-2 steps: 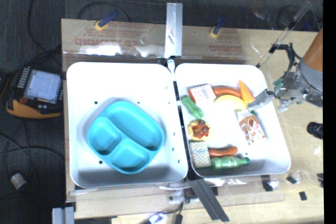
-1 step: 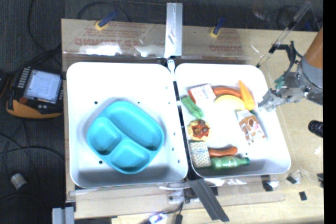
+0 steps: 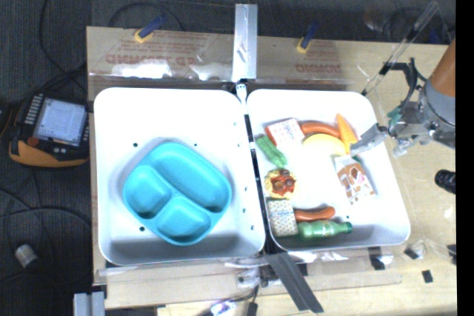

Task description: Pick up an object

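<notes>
The right white bin (image 3: 385, 222) holds several toy foods. A red-and-white packet (image 3: 284, 132), a long sausage (image 3: 318, 126), an orange carrot (image 3: 346, 129) and a yellow banana (image 3: 326, 142) lie at its far side. A green pickle (image 3: 272, 152) and a round pizza piece (image 3: 280, 182) lie by the left wall. A small printed packet (image 3: 355, 182) lies at the right. A short sausage (image 3: 315, 214), a green bottle (image 3: 323, 230) and a checkered packet (image 3: 281, 217) sit near the front. My gripper (image 3: 404, 131) hangs over the bin's right rim, apart from all of them.
The left white bin (image 3: 111, 115) holds a blue divided tray (image 3: 178, 191). A handheld device (image 3: 55, 126) lies on the floor at the left. Clamps and plastic sheeting line the bench's far edge.
</notes>
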You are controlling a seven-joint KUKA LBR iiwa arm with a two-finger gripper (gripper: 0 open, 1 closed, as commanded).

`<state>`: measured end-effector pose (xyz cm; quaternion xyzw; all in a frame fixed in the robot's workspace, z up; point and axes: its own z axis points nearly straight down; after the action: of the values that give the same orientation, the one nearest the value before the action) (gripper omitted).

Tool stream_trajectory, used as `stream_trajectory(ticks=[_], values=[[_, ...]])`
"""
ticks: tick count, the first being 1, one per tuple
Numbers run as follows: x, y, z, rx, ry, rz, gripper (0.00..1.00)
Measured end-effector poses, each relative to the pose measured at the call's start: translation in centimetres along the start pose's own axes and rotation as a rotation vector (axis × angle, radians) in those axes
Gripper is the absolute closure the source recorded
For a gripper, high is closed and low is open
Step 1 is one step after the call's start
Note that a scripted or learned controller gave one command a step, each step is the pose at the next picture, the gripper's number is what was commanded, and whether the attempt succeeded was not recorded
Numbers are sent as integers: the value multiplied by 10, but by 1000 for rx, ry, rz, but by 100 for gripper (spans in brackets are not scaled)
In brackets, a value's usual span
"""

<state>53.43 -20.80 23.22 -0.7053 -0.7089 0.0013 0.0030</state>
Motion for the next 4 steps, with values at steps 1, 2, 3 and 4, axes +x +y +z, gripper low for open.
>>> stream_trajectory(ticks=[1,2,3,4], values=[[6,45,120,-6,-4,-8,0],[9,102,144,17,3,89,0],[19,83,98,-2,-2,164,0],[7,96,143,-9,-1,20,0]])
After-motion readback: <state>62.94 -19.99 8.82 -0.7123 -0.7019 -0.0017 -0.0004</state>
